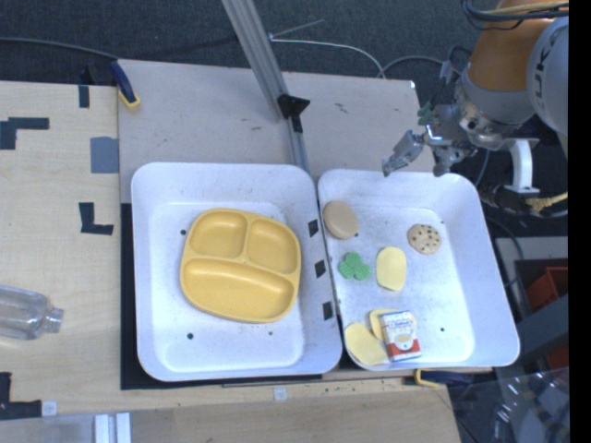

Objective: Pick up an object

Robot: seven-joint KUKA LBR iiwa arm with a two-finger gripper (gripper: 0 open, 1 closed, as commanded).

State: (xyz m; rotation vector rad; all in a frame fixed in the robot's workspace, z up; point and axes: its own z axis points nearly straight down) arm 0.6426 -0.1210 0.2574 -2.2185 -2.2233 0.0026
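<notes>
Cookie [424,239] and other small food pieces lie loose in the right bin [462,340], while the tool [420,155] hangs above its far rim, fingers apart, holding nothing.

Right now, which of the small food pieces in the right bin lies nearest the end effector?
The round speckled cookie, near the bin's upper right; the end effector hangs above that far rim, and the other pieces lie farther off.

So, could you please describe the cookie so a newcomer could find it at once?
Look in the right bin, toward its far right side. The cookie lies there, a small tan disc; alone among its neighbours it has dark specks.
</notes>
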